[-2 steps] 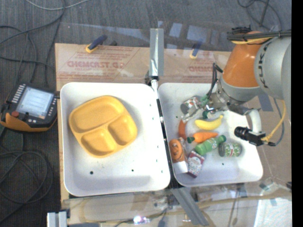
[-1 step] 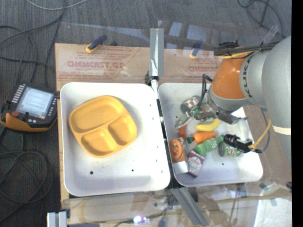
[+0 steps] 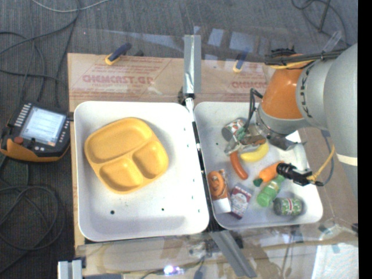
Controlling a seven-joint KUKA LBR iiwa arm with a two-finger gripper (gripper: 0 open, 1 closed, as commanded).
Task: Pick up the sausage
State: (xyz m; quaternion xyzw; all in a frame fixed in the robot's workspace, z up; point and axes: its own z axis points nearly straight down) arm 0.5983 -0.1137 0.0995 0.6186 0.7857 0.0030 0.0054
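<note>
The grey arm [image 3: 325, 92] overhangs two white bins [image 3: 139, 214] on cardboard [image 3: 128, 80].

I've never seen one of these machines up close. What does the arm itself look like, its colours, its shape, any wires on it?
The arm is built of thick, rounded, light grey segments, with a glossy orange band above the wrist. Below that sits a darker grey collar, and the gripper at the tip is a small dark metal piece. A thin black cable loops down beside the wrist.
</note>
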